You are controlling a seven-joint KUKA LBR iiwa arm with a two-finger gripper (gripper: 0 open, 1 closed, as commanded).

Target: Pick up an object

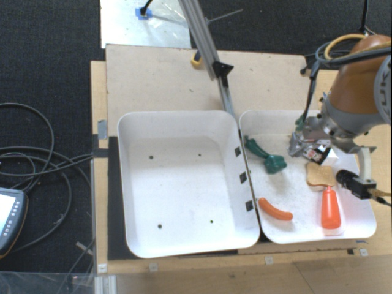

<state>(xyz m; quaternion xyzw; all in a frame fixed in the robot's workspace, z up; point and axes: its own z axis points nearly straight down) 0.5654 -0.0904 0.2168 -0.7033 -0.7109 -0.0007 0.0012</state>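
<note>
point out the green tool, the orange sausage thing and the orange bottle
green tool [266,155]: camera view, on its handle
orange sausage [275,209]: camera view, mid-body
orange bottle [331,211]: camera view, on its body

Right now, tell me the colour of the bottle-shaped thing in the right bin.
Orange with a white tip: the bottle-shaped thing, seen in the camera view.

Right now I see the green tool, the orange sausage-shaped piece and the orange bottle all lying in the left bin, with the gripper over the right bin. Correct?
Not quite. The camera view shows the green tool, the orange sausage-shaped piece and the orange bottle lying in the right bin, not the left bin. The gripper is over the right bin, as you said.
</note>
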